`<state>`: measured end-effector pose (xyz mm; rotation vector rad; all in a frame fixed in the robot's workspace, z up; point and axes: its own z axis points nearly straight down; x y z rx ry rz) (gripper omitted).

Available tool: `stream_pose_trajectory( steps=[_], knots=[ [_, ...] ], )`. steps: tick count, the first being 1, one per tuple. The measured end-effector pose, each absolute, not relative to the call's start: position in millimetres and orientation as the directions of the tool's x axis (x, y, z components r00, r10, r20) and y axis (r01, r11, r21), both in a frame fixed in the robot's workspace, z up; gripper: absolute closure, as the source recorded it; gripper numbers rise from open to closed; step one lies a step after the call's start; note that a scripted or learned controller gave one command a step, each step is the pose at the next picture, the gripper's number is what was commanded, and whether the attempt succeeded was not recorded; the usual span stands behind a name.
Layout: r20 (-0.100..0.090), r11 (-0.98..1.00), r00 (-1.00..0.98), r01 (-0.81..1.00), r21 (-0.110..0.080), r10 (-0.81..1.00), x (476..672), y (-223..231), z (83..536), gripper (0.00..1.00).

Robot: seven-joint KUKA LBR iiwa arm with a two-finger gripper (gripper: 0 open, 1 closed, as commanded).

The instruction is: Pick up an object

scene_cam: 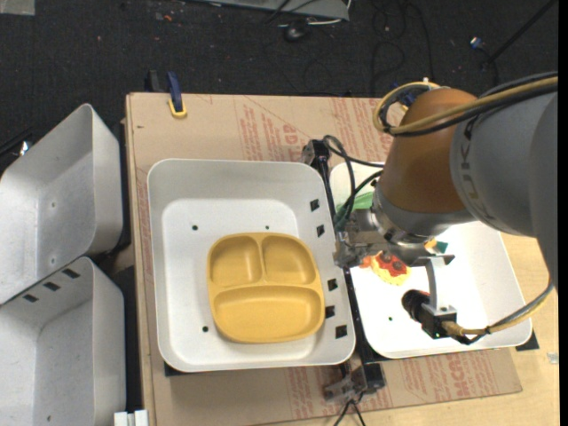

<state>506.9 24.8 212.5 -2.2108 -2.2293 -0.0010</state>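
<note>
Arm (479,162), grey with orange band, entering from 3 o'clock, covering most of the right bin (484,331); left bin (169,264) holding a yellow divided plate (264,287) at its centre; gripper (383,254) low over the right bin's 9 o'clock side, finger state cannot be told; small red-and-yellow object (390,268) just beneath it.

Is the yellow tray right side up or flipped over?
Right side up. The yellow tray lies flat in the left bin, and its three open compartments face up.
</note>
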Motion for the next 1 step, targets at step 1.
stream_pose_trajectory(
  steps=[1],
  knots=[
    [0.002, 0.008, -0.008, 1.0, 0.001, 1.0, 511.8, 81.7, 228.2, 1.0]
  ],
)
